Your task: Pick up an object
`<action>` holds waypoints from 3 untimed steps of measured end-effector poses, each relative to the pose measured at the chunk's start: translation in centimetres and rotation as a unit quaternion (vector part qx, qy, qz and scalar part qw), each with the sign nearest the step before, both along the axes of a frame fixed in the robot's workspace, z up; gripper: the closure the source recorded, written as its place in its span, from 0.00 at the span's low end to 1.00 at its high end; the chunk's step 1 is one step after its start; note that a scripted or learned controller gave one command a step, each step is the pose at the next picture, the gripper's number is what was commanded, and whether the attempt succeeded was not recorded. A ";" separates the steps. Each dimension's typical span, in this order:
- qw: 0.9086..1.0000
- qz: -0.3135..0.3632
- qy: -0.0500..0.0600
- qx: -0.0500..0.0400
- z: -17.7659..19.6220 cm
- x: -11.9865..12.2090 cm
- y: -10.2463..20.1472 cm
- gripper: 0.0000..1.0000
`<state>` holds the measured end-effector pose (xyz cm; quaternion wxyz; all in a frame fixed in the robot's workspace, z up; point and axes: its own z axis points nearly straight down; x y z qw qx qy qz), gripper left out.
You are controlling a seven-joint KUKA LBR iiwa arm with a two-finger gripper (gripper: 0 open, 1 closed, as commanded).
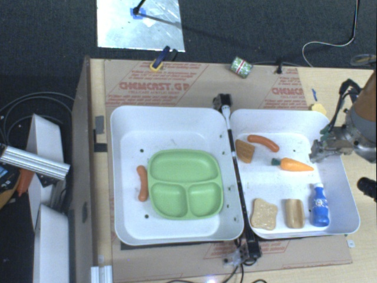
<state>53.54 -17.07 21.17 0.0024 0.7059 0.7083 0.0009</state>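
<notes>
The right bin (330,217) holds a sausage (263,141), a brown toast wedge (245,151), an orange carrot (294,165), a blue bottle (318,205), a slice of bread (264,213) and a small bread roll (293,213). My gripper (321,150) hangs at the bin's right side, just right of the carrot's tip and a little above it. Nothing shows between its fingers.
The left bin (126,158) carries a green divided plate (185,183) and a second sausage (142,183) to its left. A metal divider (232,158) runs between the bins. Behind them on the cardboard lie a small can (241,67) and a yellow-blue clip (161,59).
</notes>
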 end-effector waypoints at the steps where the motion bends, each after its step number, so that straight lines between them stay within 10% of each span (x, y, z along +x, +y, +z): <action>1: 1.000 0.000 0.001 0.000 -0.1 0.0 0.0 0.00; 2: 1.000 -0.001 0.003 0.001 -12.1 -2.6 -2.7 0.00; 3: 1.000 0.000 0.000 0.000 -0.3 -1.7 -2.5 0.00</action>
